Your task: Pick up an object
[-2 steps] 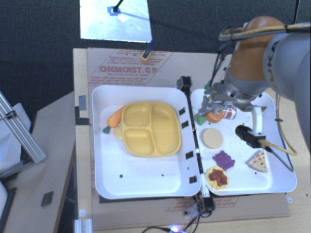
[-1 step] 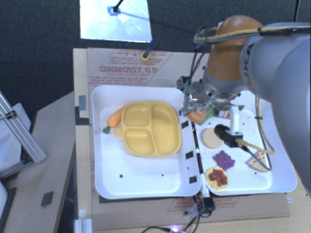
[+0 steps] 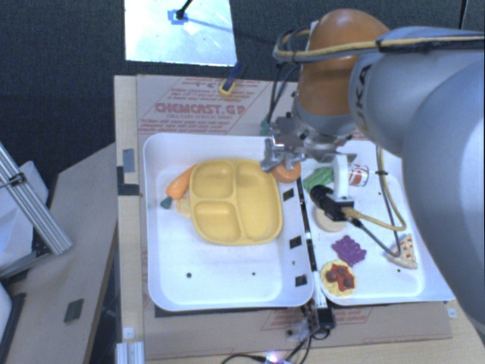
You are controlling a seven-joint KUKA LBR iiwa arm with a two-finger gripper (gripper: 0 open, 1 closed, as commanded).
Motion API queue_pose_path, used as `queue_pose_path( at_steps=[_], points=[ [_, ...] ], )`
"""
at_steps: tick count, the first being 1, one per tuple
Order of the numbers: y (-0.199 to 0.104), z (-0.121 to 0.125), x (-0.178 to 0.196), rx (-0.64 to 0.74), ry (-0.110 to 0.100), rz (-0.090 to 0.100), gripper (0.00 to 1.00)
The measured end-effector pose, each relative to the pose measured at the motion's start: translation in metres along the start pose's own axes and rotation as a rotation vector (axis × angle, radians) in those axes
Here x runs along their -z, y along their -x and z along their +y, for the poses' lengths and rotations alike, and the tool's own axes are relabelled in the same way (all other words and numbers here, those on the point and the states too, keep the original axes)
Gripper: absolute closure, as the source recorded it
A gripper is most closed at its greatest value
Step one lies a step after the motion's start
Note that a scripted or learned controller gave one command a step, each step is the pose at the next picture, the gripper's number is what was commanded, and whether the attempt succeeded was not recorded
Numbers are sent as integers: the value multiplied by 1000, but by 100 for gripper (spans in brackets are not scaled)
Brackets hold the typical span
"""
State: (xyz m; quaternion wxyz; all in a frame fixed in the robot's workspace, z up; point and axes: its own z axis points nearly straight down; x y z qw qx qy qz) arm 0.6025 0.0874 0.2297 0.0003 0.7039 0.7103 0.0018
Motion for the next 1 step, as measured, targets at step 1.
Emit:
queue_pose_path(
  at_steps=[1],
  points=[
    [-18, 4, 1, -2, -1, -1, 100]
  ],
)
